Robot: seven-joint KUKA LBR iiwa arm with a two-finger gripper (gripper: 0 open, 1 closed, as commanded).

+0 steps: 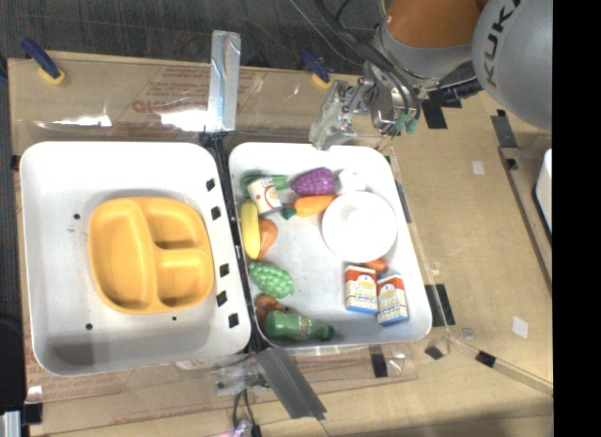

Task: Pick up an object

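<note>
My gripper hangs above the far rim of the right bin, just beyond its back edge, with nothing seen in it. In that bin lie purple grapes, an orange carrot, a small can, a yellow banana, green grapes and a green bottle. A white round bowl sits at the right, with two small cartons in front of it. The purple grapes lie nearest the gripper, a little nearer the camera than it.
The left bin holds a yellow divided tray. A silver tape strip stands behind the gap between the bins. Cables trail behind the arm. Bare bench lies right of the right bin.
</note>
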